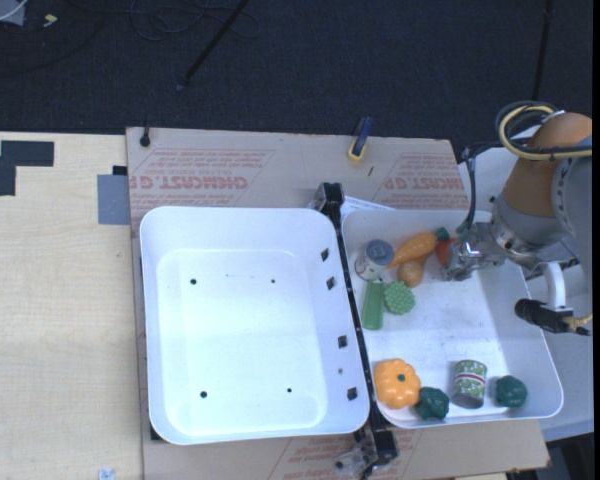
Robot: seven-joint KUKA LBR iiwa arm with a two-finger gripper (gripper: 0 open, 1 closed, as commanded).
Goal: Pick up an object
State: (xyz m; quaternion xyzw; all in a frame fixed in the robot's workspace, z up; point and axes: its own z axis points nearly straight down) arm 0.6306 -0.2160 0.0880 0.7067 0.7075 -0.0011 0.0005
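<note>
The arm [540,203] is reaching in from the right over the far side of the right bin [525,333], and its gripper [463,258] is hanging low by the bin's far edge. Whether that gripper is holding anything I cannot tell. Just beside it, a red piece [443,249] is lying at the end of a carrot [416,247], with a small yellow piece [411,272] and a grey can [377,256] close by. A green pickle [372,306] and a bumpy green ball [399,299] are lying near the bin's left wall. Along the near edge, well apart from the gripper, are sitting an orange pumpkin [396,382], a dark green piece [432,403], a labelled can [469,382] and another green piece [510,391]. The left bin [155,318] is sitting alongside.
</note>
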